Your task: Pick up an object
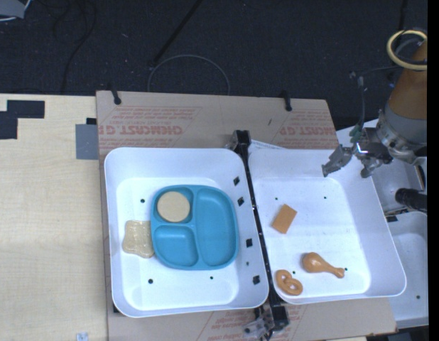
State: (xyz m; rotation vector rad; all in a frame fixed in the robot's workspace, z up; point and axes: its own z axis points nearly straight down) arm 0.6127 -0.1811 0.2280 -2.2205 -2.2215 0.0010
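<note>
- The two-finger gripper (352, 160) on the grey arm with the orange band (408, 98) is hanging over the far right corner of the right-hand shallow white bin (351, 279), with its two dark fingers spread wide apart and nothing sitting between them.
- One flat orange-tan block (284, 219) is lying tilted on the floor of that right-hand bin, nearer the camera than the gripper and off to its left, well apart from the fingers.
- One tan drumstick-shaped toy (322, 265) is resting further toward the bin's near wall, almost straight below the gripper in the view and well clear of it.
- One brown pretzel-shaped toy (288, 283) is lying in the near left corner of the right-hand bin, just beside the drumstick-shaped toy, and is sitting farthest from the gripper of the three.
- Counted, three loose objects are lying in the right-hand bin.
- To the left of the right-hand bin, the second shallow white bin (127, 169) is holding one blue plastic divided tray (212, 226).
- One round tan cookie-like disc (172, 206) is sitting in the tray's far left compartment.
- One pale yellowish cracker-like piece (138, 238) is lying on the left bin's floor, touching the tray's left edge.
- Two bins are standing side by side in all, on a sheet of brown printed cardboard (205, 123).
</note>
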